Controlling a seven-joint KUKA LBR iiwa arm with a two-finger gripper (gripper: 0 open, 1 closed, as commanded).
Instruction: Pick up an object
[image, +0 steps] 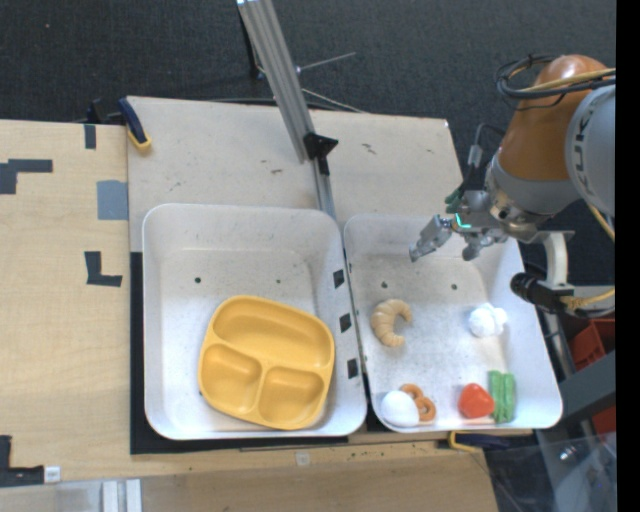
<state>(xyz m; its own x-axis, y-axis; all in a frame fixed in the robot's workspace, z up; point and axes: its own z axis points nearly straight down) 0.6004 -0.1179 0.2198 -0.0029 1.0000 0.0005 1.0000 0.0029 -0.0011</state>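
Observation:
My gripper (447, 244) hangs over the far part of the right bin (445, 300), its two fingers spread open with nothing between them. Below it and a little to the left, a tan croissant (390, 321) lies on the bin floor. A white ball-like object (487, 320) rests near the bin's right wall. Along the near edge sit a white egg (400, 406), an orange pretzel (419, 400), a red pepper-like piece (476, 400) and a green vegetable (502, 395).
The left bin (180, 260) holds a yellow divided tray (266, 360). A metal pole (285, 85) slants down to the ridge between the bins. A blue and yellow tool (135, 124) lies at the bench's far left corner.

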